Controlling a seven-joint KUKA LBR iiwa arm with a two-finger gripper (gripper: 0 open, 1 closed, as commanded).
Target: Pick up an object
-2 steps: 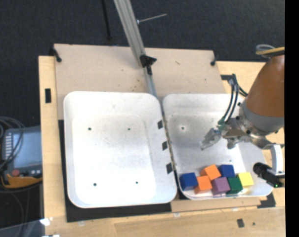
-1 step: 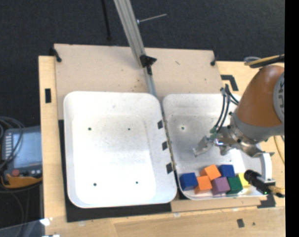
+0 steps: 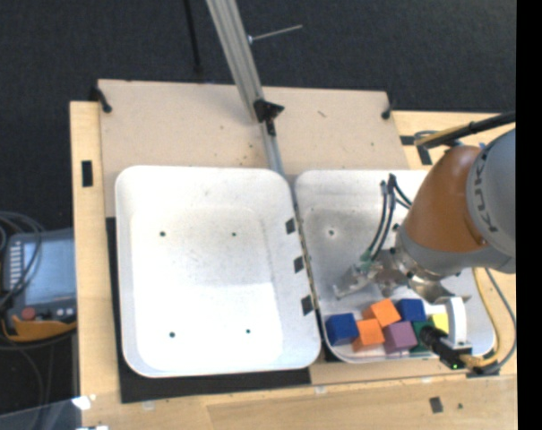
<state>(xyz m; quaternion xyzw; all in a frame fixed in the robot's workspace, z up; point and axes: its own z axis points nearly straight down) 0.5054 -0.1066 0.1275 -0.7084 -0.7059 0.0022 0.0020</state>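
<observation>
Dark carpet is seen all around a brown bench (image 3: 190,124), and two white bins are set side by side on it. The gripper (image 3: 371,280) is seen low in the right bin (image 3: 342,204), just above the pile of blocks. It cannot be told from this view how the gripper is set, because it is small, grey and partly hidden under the wrist. No block is seen being held by it.

Just below the gripper, an orange block (image 3: 384,312) is found. Beside it a blue block (image 3: 411,310) and a second orange block (image 3: 370,331) are packed close. A purple block (image 3: 400,336) is touching them, and another blue block (image 3: 341,328) is placed a little to the side, near the bin's front wall. A yellow block (image 3: 439,319) and something green (image 3: 429,334) are tucked at the far side, partly hidden. Any of these could be picked.

Behind the gripper, the big arm (image 3: 450,209) with its orange band is reached in from the right. The left bin (image 3: 208,267) is seen further away.

Things could go wrong from here. The blocks are pushed so close together that two might be pinched at once, or a block might be knocked away instead of being grabbed. A block by the wall might be hard to reach, and the wall might be bumped. A block might also be gripped by a corner and then dropped.
</observation>
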